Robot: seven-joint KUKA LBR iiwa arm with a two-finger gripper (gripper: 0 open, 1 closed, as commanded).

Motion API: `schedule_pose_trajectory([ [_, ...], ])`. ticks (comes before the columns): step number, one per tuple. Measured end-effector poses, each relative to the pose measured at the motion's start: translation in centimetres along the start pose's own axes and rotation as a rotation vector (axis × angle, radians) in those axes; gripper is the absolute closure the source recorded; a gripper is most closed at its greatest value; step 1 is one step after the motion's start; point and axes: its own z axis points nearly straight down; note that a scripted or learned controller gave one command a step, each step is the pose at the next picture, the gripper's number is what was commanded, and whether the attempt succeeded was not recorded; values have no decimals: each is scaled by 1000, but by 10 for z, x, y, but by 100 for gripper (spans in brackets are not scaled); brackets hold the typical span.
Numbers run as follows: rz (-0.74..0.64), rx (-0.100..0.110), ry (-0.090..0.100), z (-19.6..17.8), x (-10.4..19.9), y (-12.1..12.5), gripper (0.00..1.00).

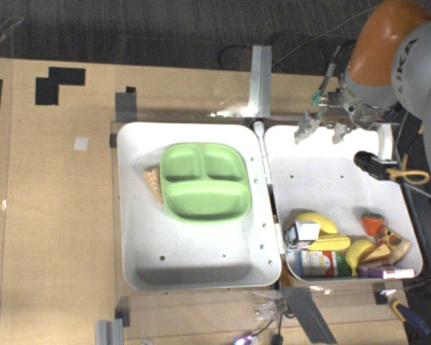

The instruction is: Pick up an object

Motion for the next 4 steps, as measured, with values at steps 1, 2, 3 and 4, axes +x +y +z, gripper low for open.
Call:
schedule_pose_trajectory([
  [1,36,2,0,84,-9,-63,0],
  [2,52,-15,-1,104,-35,-135,0],
  [3,-34,-24,-6,103,-6,-166,0],
  [4,-35,-27,-1,92,-4,-163,100],
])
